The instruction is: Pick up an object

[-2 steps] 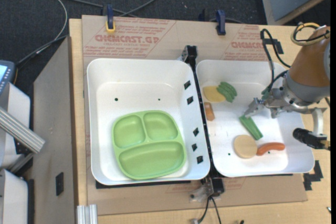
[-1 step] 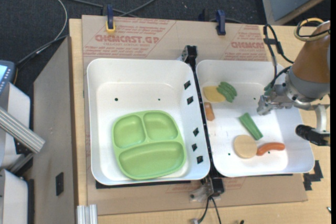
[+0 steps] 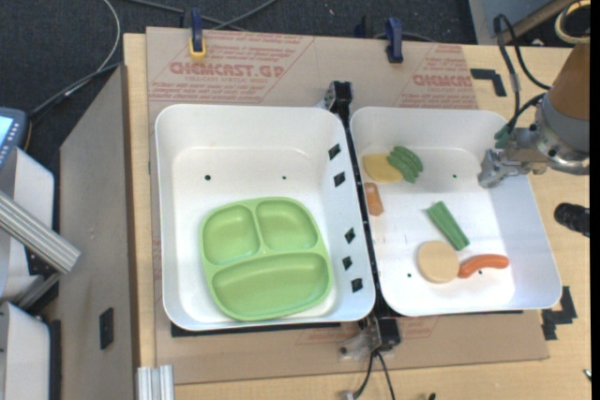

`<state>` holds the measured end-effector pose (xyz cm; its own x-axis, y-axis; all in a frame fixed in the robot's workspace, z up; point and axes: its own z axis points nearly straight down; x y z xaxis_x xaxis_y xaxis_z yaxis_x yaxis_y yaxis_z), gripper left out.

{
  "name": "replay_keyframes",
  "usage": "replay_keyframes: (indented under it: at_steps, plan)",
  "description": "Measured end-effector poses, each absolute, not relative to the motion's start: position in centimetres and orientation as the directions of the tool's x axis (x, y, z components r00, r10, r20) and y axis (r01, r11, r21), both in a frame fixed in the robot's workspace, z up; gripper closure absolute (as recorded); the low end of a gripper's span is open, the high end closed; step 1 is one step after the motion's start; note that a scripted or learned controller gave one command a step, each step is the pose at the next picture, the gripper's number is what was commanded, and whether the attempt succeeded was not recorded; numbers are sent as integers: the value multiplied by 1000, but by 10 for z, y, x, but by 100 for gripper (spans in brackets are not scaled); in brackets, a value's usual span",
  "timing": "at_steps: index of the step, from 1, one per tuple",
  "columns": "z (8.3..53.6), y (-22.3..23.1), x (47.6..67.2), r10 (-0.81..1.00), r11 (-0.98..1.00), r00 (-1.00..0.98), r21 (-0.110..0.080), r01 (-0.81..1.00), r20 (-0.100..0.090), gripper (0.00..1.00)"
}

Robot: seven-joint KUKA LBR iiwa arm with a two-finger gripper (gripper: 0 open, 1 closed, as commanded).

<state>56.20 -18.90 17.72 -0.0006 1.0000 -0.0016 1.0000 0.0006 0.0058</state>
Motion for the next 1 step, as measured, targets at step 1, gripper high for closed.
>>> replay_keyframes:
  at_steps: [1]
  plan:
    - [222,-184,565,1000,2,-2,6,1000,-2,100]
